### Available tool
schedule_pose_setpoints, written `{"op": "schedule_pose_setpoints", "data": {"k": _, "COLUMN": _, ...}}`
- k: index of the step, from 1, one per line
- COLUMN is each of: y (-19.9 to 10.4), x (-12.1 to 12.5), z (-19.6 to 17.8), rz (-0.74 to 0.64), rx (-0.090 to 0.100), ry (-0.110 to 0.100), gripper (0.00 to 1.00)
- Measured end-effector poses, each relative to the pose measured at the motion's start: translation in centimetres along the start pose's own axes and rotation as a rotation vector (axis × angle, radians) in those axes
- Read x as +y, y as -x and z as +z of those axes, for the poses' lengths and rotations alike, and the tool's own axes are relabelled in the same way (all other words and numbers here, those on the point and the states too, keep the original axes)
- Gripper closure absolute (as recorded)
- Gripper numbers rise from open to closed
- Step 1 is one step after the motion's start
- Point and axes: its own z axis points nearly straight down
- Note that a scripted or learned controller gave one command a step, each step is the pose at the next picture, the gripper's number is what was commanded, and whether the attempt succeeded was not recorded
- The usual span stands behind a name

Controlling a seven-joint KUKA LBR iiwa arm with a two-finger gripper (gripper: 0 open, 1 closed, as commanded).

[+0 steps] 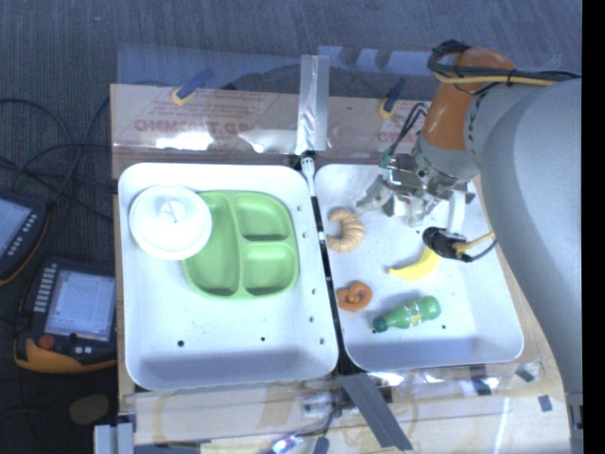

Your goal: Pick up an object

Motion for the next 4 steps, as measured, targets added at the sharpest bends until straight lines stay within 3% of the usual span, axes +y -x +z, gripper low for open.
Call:
{"op": "schedule_pose_setpoints", "data": {"k": 1, "y": 8.8, "x": 1.2, "z": -13.2, "rz": 0.063, "rx": 0.001, "ry": 0.026, "gripper": 0.0}}
{"op": "schedule_pose_setpoints", "data": {"k": 2, "y": 6.8, "x": -3.2, "z": 0.7, "rz": 0.226, "rx": 0.008, "ry": 0.022, "gripper": 0.0}}
{"op": "schedule_pose_setpoints", "data": {"k": 3, "y": 8.3, "x": -6.2, "z": 0.8, "rz": 0.365, "rx": 0.021, "ry": 0.04, "gripper": 0.0}}
{"op": "schedule_pose_setpoints", "data": {"k": 4, "y": 9.3, "x": -6.5, "z": -3.3, "rz": 0.402, "rx": 0.01, "ry": 0.022, "gripper": 0.0}}
